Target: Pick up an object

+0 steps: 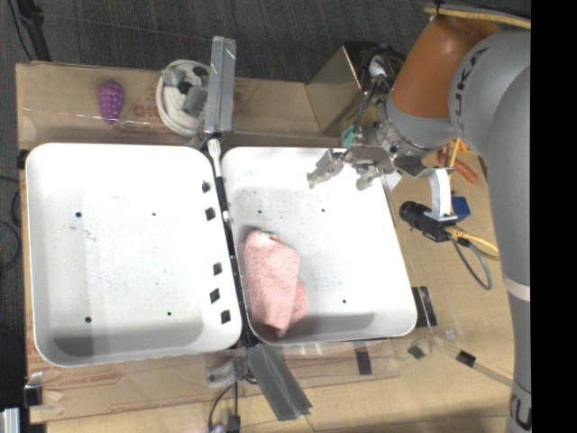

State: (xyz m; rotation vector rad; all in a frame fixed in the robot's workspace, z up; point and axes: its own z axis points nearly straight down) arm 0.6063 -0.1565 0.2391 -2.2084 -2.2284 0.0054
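Bench with two white bins side by side; arm [469, 70] reaches in from your right.
Your gripper [345, 173] hangs over the far edge of the right bin [361, 242], fingers spread apart, nothing between them. You have a pink cloth [270, 282] lying bunched in the right bin's near left corner, against the divider, well apart from the gripper. Left bin [117, 251] sits beside it; a purple object [111, 99] rests on the bench behind.
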